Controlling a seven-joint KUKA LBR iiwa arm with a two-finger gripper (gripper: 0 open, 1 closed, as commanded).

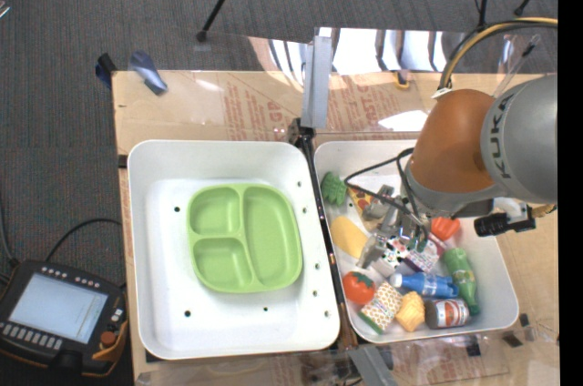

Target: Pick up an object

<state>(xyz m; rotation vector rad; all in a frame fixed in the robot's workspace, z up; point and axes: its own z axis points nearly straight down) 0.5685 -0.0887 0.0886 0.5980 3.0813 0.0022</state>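
Note:
My gripper (397, 244) is low in the right bin (506, 289), among a pile of toy items, and its fingers look open. It hovers over a small patterned packet (407, 255) in the middle of the pile; nothing is clearly held. Around it lie a yellow piece (349, 236), a green leafy toy (333, 188), a red tomato (359, 287), a blue bottle (426, 284), a green bottle (462, 273), an orange piece (444, 228), a small can (446, 313), a yellow corn-like piece (410, 313) and a checkered block (381, 309).
The left bin (155, 193) holds a green divided plate (244, 237). A metal post (314, 88) stands behind the wall between the bins. A teach pendant (56, 313) lies on the floor at lower left. The arm's orange band (455, 143) hangs over the right bin's back.

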